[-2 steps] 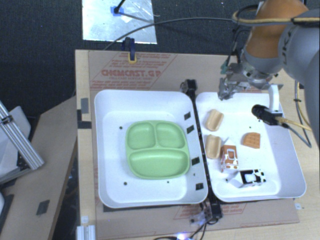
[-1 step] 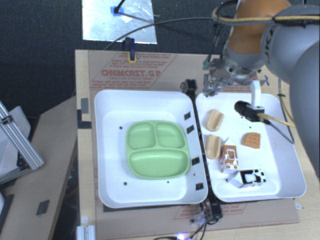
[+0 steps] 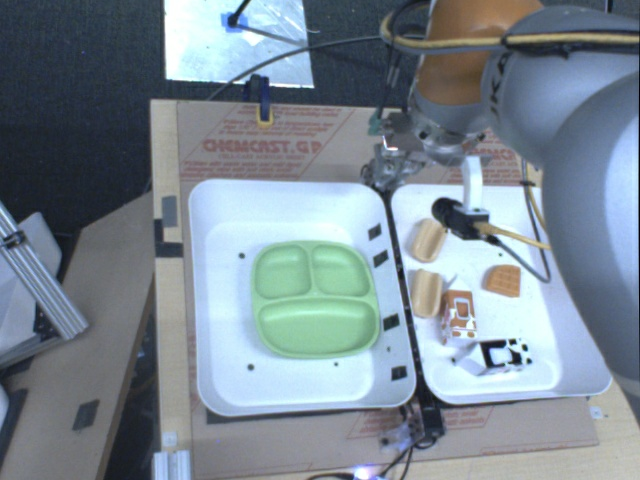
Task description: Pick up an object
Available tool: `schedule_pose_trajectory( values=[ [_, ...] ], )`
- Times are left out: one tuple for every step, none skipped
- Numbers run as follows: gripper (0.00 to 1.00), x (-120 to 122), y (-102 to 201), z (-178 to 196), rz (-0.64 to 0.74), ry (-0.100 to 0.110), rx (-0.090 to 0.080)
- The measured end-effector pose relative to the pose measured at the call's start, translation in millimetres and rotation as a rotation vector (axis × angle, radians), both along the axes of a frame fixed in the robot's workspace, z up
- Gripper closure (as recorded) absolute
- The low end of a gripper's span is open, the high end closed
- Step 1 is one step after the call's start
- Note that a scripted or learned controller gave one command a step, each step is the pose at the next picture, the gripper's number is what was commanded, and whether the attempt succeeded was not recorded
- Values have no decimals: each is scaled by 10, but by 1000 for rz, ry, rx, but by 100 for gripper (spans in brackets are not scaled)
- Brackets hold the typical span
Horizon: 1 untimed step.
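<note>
From the camera view, I've got the tool hanging over the top of the divider between the bins; I cannot tell its state. Graspable pieces lie right of that divider: two tan blocks, a waffle, well apart.

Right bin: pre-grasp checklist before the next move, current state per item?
1. Graspable items lie in the right bin: ok; tan pieces, waffle-like piece, orange carton, black-and-white item.
2. Gripper over a target: not ok; it sits at the back rim by the divider.
3. Items spaced apart: not ok; lower tan piece touches the carton.
4. Jaws state: cannot tell.
5. Green tray clear of path: ok, in the left bin.
</note>
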<state>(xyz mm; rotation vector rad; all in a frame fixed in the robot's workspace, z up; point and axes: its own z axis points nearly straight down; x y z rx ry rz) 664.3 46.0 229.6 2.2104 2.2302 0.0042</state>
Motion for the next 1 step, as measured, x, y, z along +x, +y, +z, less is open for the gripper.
schedule_pose_trajectory(
  values=[
    [100, -45, 498, 74, 1, 1, 1]
  ],
)
